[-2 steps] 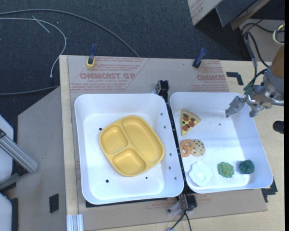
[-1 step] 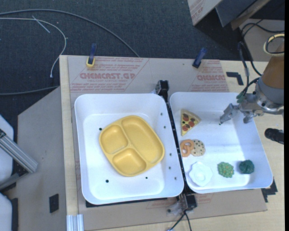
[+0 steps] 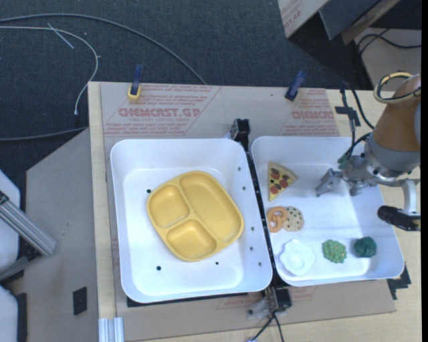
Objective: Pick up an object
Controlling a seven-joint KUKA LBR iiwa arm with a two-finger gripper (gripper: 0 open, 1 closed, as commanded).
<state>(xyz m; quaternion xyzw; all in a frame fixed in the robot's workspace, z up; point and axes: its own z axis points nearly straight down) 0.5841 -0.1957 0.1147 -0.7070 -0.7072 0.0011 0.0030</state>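
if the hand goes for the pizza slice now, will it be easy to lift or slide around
The pizza slice lies flat in the right bin, so the hand would probably struggle to get under it. It looks like a rigid, light toy, likely to skid on the smooth white floor if nudged.

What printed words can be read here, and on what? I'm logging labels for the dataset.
"CHEMCAST GP", red, on the board behind the left bin.
The same red print behind the right bin; too cut off and faint to read fully.
Box at top: print too blurred.
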